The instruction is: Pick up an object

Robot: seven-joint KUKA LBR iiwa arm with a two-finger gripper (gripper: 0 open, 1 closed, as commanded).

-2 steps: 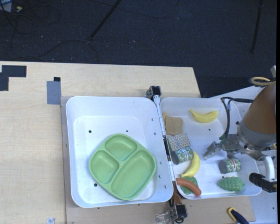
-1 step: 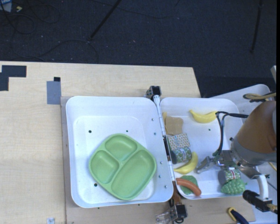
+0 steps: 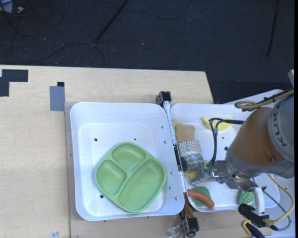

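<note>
Lying near the bottom edge: orange carrot toy (image 3: 202, 198), at six o'clock in the right bin (image 3: 223, 109). Hovering low just above it, at three o'clock: gripper (image 3: 208, 175), grasp impossible to tell. Reaching step; needing to drop and squeeze next.

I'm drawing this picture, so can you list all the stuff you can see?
bench: 1, light wood, under both bins
bins: 2, white, side by side on the bench
plate: 1, green, three sections, in the left bin
sponge: 1, tan, right bin, near the divider
box: 1, patterned, right bin, just below the sponge
carrot: 1, orange with green, right bin, bottom corner
green thing: 1, right bin, too hidden to name
yellow thing: 1, right bin, top, partly hidden
arm: 1, grey with orange band, over the right bin
gripper: 1, metal, low beside the box
</note>
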